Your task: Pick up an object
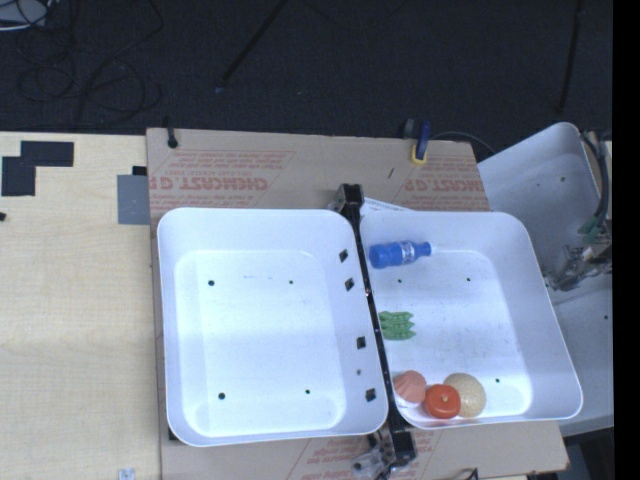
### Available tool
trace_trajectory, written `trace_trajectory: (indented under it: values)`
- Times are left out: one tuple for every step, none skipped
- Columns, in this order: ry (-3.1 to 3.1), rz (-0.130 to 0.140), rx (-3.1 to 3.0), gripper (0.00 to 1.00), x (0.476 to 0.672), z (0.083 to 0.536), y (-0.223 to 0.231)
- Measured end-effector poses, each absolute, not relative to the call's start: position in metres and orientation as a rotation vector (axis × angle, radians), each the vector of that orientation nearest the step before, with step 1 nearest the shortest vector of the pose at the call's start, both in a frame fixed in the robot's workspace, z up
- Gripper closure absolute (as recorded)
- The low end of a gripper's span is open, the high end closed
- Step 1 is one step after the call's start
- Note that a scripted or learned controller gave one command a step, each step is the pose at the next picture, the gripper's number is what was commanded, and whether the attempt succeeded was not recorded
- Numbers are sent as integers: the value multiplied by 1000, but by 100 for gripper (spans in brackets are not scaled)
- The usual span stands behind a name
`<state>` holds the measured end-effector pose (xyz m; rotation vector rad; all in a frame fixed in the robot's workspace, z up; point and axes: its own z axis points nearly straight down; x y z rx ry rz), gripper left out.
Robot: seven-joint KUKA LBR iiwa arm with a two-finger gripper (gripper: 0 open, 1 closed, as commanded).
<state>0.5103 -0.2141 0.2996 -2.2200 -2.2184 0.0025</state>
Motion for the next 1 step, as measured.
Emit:
trace_trajectory:
  values:
    - [-2223,-2,-2227,100,485,359,-215]
